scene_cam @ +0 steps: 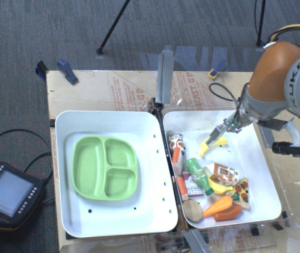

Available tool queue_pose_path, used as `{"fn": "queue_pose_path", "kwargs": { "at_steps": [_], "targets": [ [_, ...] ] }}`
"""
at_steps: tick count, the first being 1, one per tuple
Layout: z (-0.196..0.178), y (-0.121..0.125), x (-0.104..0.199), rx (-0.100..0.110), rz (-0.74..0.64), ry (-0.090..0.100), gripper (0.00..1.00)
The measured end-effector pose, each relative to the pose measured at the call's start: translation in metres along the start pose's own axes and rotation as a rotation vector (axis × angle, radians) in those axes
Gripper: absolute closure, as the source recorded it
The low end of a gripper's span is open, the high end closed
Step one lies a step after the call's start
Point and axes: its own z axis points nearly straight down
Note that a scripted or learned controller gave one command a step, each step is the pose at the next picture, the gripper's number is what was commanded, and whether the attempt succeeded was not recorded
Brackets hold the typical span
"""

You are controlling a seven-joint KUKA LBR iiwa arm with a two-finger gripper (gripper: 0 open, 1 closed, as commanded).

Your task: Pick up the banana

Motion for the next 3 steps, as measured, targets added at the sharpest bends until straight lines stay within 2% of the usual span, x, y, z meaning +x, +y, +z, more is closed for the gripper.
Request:
{"fn": "queue_pose_path", "kwargs": {
  "at_steps": [1, 2, 3],
  "targets": [
    [0.010, -0.006, 0.000, -0.001, -0.232, -0.001, 0.00],
    [-0.004, -0.010, -0.018, -0.003, -0.545, -0.004, 0.00],
    [0.012, 0.000, -0.006, -0.003, -0.854, -0.002, 0.00]
  ]
}}
